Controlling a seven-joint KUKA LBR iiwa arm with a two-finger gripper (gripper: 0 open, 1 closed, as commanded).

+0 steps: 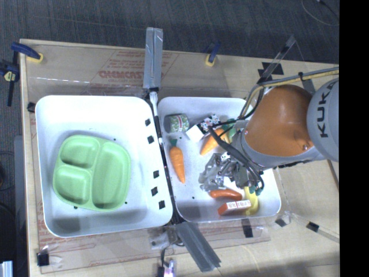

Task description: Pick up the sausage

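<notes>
So the gripper (218, 175) sits low in the right bin (190, 107), right above the sausage (225, 194), which lies flat near the bin's front wall, so I'd guess it's lining up a grab. Honestly can't tell what the claw is doing; the metal bits blur together and nothing is visibly clamped. It's crowded there: a packet (233, 206) and something yellow (252, 199) lie just beside the sausage, a carrot (177, 161) lies to its left, and a small can (177, 122) is further back. The green tray (92, 172) is in the left bin (52, 111), well apart.
</notes>
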